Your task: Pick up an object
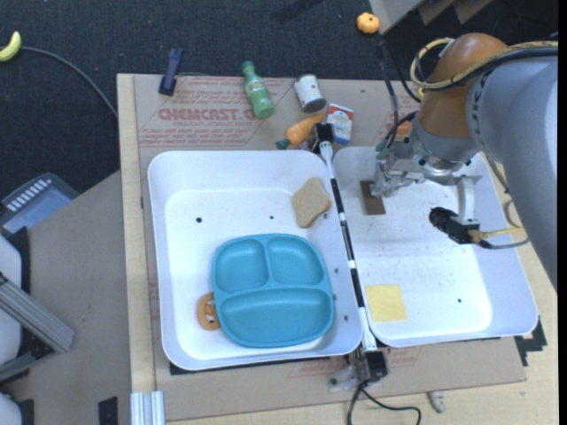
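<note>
end effector (383,187): low in right bin (461,312), far-left part; finger state unclear, cannot tell
brown block (374,199): right bin, directly under end effector, touching or not unclear
yellow square (386,303): right bin, near edge
blue plate (272,288): left bin (177,228)
toast slice (311,202): left bin, far-right part

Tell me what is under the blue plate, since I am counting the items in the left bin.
A small orange-brown piece pokes out from under the blue plate's left edge. The plate hides the rest of it.
</note>
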Action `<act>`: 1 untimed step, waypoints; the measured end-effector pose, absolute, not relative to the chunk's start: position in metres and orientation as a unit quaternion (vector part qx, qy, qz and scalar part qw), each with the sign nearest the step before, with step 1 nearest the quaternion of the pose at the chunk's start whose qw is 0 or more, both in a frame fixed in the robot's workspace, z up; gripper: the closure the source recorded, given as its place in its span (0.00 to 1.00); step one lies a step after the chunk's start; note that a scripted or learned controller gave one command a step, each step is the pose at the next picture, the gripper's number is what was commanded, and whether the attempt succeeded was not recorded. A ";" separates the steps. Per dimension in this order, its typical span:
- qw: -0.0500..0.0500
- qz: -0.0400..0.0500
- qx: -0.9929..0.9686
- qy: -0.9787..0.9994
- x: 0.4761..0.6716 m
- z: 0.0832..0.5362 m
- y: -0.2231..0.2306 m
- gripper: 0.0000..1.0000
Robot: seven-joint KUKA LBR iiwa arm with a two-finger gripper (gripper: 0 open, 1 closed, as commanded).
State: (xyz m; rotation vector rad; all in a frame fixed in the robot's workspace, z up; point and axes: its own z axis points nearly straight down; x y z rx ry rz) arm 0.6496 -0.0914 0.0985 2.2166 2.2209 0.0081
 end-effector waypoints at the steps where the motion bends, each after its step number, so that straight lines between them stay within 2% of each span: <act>1: -0.001 -0.001 0.708 0.707 0.591 0.084 -0.107 1.00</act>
